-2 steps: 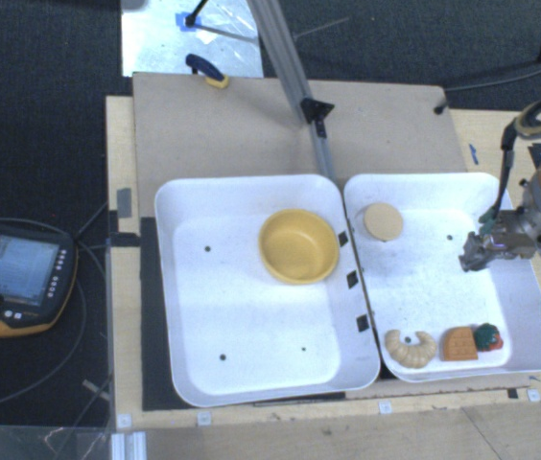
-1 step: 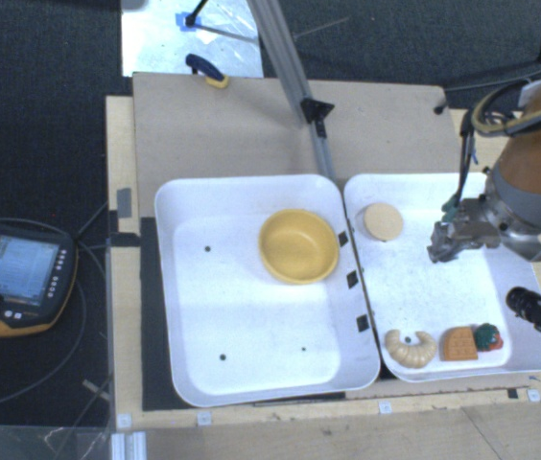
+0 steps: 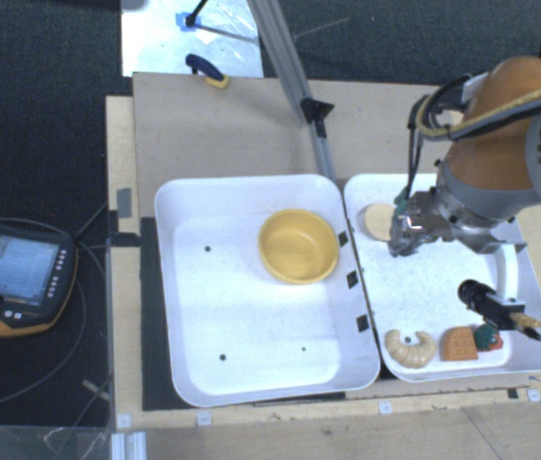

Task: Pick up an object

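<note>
I see the gripper [image 3: 403, 242] low in the right bin [image 3: 443, 307], near its far left corner; I cannot tell its state. A pale round object [image 3: 377, 220] lies just beside it, at about 10 o'clock. A shell-shaped pastry [image 3: 411, 349] and an orange block [image 3: 458, 344] lie well apart, toward 6 o'clock. The yellow bowl [image 3: 297, 245] sits in the left bin [image 3: 213, 333].

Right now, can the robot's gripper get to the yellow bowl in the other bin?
Probably yes. The yellow bowl sits open in the left bin with nothing over it. The gripper hangs over the right bin, just across the bins' low shared walls.
</note>
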{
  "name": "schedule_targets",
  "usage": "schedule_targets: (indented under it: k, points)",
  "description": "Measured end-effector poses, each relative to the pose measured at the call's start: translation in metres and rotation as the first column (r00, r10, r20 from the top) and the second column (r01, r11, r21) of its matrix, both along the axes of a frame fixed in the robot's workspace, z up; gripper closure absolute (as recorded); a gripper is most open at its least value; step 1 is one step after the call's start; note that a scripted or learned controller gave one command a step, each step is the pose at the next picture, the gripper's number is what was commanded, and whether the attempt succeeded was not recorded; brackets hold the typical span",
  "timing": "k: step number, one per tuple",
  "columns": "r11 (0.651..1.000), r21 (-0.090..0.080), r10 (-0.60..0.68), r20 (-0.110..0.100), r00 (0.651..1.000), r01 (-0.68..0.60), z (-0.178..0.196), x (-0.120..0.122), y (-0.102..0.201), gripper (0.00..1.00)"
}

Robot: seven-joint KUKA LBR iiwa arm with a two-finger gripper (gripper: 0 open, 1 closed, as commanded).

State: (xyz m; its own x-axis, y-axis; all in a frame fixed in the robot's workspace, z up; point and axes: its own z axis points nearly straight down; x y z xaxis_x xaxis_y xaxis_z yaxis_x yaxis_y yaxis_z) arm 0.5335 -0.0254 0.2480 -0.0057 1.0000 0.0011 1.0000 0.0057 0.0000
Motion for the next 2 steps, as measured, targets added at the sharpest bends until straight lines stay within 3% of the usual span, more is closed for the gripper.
schedule_targets:
  k: [2]
  points:
    - [1.0,0.0,-0.001,0.001,1.0,0.001,0.01,0.034,0.095,1.0]
